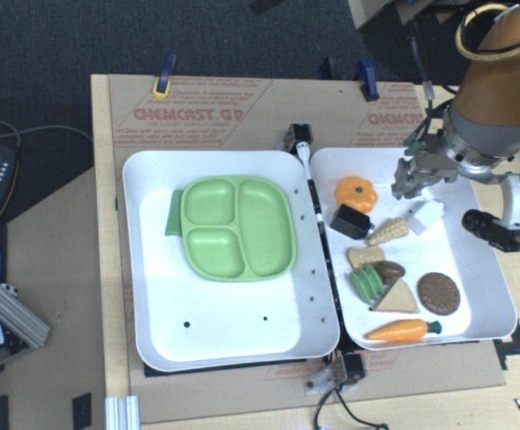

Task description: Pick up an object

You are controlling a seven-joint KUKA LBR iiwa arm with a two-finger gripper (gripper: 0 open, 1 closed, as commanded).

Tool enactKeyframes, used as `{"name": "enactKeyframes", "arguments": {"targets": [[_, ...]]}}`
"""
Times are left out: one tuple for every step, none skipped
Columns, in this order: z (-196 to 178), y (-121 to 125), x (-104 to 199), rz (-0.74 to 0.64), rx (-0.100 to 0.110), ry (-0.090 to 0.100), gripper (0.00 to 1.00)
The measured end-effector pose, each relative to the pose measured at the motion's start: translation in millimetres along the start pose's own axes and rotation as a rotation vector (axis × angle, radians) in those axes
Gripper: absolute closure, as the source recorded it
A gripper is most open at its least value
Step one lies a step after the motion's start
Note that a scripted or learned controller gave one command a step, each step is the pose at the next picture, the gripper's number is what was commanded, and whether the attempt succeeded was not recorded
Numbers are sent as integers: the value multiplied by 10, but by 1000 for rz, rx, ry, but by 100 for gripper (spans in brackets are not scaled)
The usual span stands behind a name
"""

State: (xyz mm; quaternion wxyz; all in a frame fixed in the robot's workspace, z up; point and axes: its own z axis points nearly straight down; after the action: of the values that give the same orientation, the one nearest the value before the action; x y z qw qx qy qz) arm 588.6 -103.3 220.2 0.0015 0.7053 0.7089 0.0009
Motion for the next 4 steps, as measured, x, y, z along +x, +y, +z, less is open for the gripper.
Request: {"name": "enactKeyframes", "arguments": {"targets": [[79, 285, 455, -1, 0, 1, 100], [26, 532, 700, 1, -1, 1, 100], [-75, 529, 847, 3, -1, 1, 100], [-92, 419, 792, 6, 6, 0, 100]]}}
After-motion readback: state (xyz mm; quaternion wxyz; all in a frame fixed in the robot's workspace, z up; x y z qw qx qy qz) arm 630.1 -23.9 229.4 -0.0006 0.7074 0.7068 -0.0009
